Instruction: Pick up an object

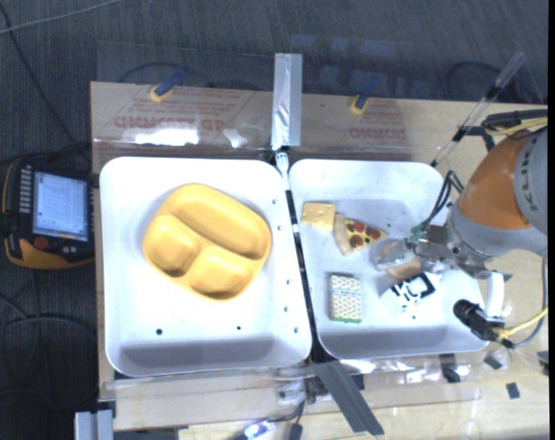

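Arm (506,200) position: it enters from the right, its orange band above the right bin's (369,346) right wall, and the wrist slants down and left into that bin. The gripper (407,257) sits low over the bin floor, right of centre. Whether it is wide, narrow or holding anything cannot be told; its tip is blurred and merges with the items beneath it.

Right bin contents: a pale yellow block (318,214) near the upper left; a pizza slice toy (358,236) just beside it to the right; a green-and-white sponge (345,298) lower left; a black-and-white item (411,290) just below the gripper; a tan piece (403,268) at the gripper tip, too indistinct to identify.

Left bin (121,337): one large yellow cushion-like object (206,239) lies near its centre.

Both bins rest side by side on a wooden surface (213,108), with a metal strip (287,99) standing behind their junction. A handheld control pendant (48,211) lies on dark carpet (38,62) to the left, among cables.
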Motion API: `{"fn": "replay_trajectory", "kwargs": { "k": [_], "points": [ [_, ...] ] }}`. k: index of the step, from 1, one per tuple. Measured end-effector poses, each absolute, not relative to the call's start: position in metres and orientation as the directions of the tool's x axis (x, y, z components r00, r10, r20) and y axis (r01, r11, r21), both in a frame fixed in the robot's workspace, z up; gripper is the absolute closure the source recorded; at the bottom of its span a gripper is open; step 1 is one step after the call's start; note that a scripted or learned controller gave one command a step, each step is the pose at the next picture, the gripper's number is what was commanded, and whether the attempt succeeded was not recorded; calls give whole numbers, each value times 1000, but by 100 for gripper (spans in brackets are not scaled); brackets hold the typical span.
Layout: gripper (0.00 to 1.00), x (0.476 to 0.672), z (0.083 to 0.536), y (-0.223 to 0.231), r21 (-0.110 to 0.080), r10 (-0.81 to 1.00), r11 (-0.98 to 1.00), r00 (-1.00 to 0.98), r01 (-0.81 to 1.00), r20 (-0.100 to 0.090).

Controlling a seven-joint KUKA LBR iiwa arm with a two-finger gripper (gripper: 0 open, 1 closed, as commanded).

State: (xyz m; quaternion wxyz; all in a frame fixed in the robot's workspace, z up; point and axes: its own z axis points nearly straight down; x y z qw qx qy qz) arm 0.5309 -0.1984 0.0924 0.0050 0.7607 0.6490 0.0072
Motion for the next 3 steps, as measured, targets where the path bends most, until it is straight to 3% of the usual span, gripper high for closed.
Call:
{"fn": "replay_trajectory", "kwargs": {
  "k": [1,2,3],
  "points": [
    [100,530,100,-199,15,987,-159,159,987,3],
    [100,572,178,-144,-2,990,-139,139,990,-1],
    [100,572,186,-143,-5,991,-137,137,991,-3]
  ]
}}
